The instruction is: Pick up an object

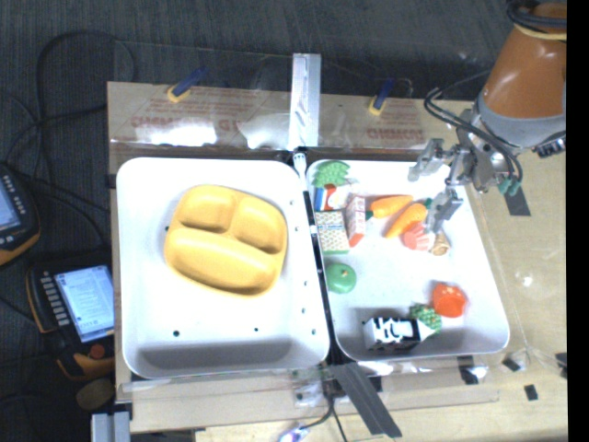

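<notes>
Black-and-white toy hugs right bin's front edge.

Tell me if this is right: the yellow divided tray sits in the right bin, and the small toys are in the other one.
Not quite. The camera view shows the yellow divided tray in the left bin; the small toys, such as the green apple, are in the right bin.

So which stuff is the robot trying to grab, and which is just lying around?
For the job: gripper; toys in the right bin: carrot, green apple, tomato, toy cow.
Lying about: yellow tray, left bin, handheld screen.
</notes>
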Available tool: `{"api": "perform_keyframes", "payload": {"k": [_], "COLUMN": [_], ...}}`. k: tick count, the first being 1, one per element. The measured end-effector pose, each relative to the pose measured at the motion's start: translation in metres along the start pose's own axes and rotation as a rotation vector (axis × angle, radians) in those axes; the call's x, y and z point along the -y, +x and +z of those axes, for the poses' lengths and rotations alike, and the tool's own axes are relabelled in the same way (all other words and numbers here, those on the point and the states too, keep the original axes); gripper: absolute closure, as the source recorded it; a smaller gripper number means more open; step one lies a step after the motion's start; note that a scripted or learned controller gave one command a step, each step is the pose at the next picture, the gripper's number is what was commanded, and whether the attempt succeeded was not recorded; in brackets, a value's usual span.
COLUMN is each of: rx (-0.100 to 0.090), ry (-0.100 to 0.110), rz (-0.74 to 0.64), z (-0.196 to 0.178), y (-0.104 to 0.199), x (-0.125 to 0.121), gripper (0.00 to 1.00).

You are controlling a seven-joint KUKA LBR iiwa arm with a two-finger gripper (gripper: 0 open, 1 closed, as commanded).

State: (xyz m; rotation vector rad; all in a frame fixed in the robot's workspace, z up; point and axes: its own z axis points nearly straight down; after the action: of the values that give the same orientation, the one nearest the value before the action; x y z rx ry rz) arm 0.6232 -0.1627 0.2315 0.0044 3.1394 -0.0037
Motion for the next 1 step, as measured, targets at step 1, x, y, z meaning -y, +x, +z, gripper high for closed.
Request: {"api": "perform_keyframes", "payload": {"k": [1], "rx": [0.002], "ry": [0.001], "rz": [-0.011], "z": [0.1328], "y": [-0.0181], "x": [0.009], "gripper": [0.0]}}
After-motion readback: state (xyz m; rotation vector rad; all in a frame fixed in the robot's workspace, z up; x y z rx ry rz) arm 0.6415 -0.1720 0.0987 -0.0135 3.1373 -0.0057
